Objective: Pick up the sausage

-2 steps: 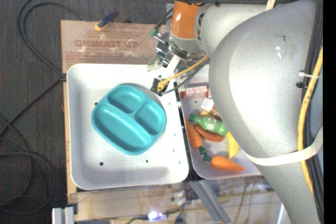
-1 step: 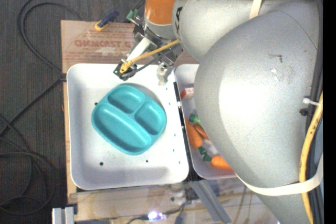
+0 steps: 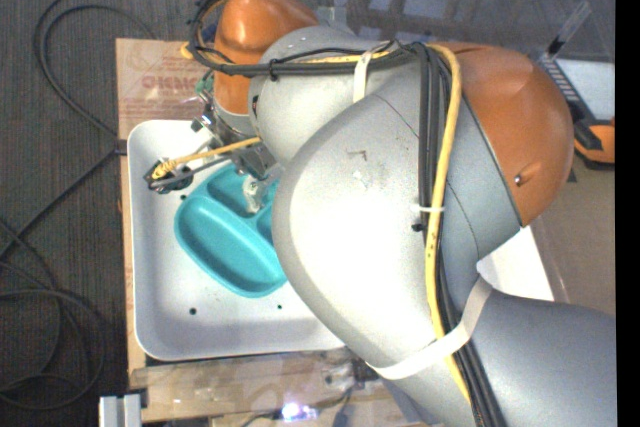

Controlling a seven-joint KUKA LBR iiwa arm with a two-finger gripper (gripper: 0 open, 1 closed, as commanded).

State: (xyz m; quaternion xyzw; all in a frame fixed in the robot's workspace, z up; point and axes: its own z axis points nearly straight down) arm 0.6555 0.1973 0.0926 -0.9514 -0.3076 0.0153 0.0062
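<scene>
One white bin (image 3: 160,315) (holding a teal dish (image 3: 225,245)) sits on cardboard above dark carpet.

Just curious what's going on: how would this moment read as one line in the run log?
arm: reaching over left bin | teal dish: in bin | sausage: unseen | grasp: cannot tell

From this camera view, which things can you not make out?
- Sausage: I cannot locate it; the grey arm covers much of the white bin.
- Gripper: the arm's body hides its fingers, near the teal dish.
- Second bin: behind the arm.
- Teal dish: its right part lies under the arm.
</scene>
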